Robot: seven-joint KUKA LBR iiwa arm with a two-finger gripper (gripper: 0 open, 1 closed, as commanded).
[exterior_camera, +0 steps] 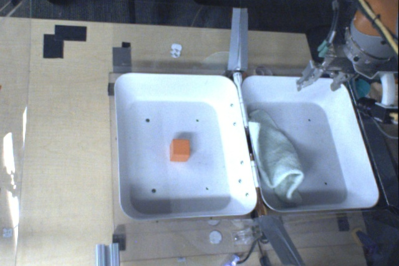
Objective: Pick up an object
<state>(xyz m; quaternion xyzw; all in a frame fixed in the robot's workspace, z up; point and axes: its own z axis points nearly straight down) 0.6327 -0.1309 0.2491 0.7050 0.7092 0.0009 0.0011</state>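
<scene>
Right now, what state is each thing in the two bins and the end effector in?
Orange cube: sitting flat in the left bin, untouched.
White cloth: rolled up, lying in the right bin against its left wall.
End effector: open, above the right bin's far rim, holding nothing.

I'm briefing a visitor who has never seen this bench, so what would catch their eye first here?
The small orange cube stands out most, sitting alone near the middle of the left bin. Next is the rumpled pale towel lying along the left side of the right bin, close to the divider between the bins. The gripper hangs over the right bin's far right corner, well away from both.
</scene>
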